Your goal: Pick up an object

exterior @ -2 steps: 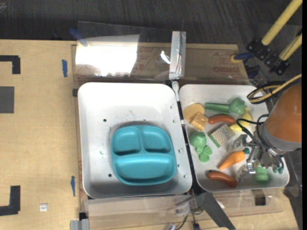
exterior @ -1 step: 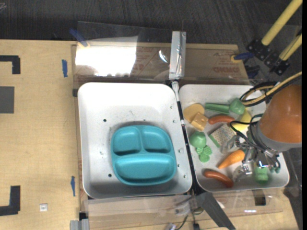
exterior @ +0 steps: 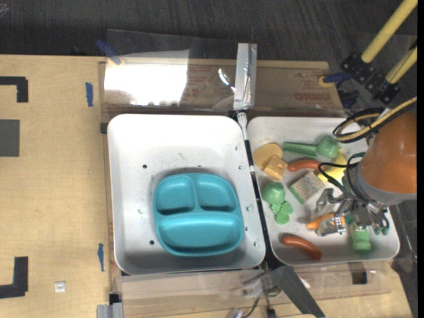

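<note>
1. Start at your far left: the wooden bench (exterior: 53, 197) carries black corner marks and blue tape tabs, nothing to pick.

2. Next comes the left bin (exterior: 126, 144). It holds one thing, a teal divided tray (exterior: 197, 212) lying flat near the bin's front. Judge it stiff, smooth plastic, broad and low; a two-finger grasp would have to take its rim, and that looks awkward.

3. Cross the divider into the right bin (exterior: 387, 247), where the small toys lie crowded. Along its left side you see a yellow wedge-like piece (exterior: 270, 159), a round green piece (exterior: 272, 193) just below it, and a small ridged green piece (exterior: 283, 211) touching that one.

4. Near the front lies a red-orange sausage-shaped toy (exterior: 301, 244), apart from its neighbours. I judge it your best candidate: probably light, hollow or soft plastic, slightly slippery, so close across its narrow middle rather than along its length.

5. Toward the back rests a long green piece (exterior: 311, 148) with an orange-red one (exterior: 303, 165) just in front, and a speckled grey square (exterior: 305, 187) below them. These overlap, so expect a nudge to disturb several.

6. At the right, the gripper (exterior: 334, 218) sits low among the toys beside a green block (exterior: 361, 238), under the orange band of the arm (exterior: 394, 164). You cannot tell whether it is apart or closed; clutter hides it, and nothing is plainly seen between its tips.
</note>
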`<state>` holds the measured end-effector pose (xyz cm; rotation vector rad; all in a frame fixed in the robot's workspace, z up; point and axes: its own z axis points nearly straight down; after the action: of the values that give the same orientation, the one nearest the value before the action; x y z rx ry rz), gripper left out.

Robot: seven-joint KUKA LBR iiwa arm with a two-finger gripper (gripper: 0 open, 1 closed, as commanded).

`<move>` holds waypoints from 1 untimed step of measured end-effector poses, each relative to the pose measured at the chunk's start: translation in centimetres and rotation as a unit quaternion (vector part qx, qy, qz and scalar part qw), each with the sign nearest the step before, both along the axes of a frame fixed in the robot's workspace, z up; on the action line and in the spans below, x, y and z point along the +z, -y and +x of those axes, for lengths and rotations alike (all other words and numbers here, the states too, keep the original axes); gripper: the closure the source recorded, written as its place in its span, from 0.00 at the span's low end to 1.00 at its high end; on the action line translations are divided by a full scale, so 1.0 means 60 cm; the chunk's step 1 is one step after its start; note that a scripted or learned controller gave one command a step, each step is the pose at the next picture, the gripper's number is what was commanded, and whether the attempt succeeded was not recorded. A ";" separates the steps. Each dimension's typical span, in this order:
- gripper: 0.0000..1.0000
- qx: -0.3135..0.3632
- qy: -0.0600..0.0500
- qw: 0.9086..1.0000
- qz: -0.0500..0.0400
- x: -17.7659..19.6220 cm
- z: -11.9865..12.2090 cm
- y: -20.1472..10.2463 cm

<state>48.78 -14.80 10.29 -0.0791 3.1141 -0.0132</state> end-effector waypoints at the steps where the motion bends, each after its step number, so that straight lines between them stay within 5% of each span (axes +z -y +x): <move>1: 1.00 0.050 -0.007 0.999 0.003 0.143 0.052 -0.114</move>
<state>51.90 -7.95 18.84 -0.2372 3.1200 0.0002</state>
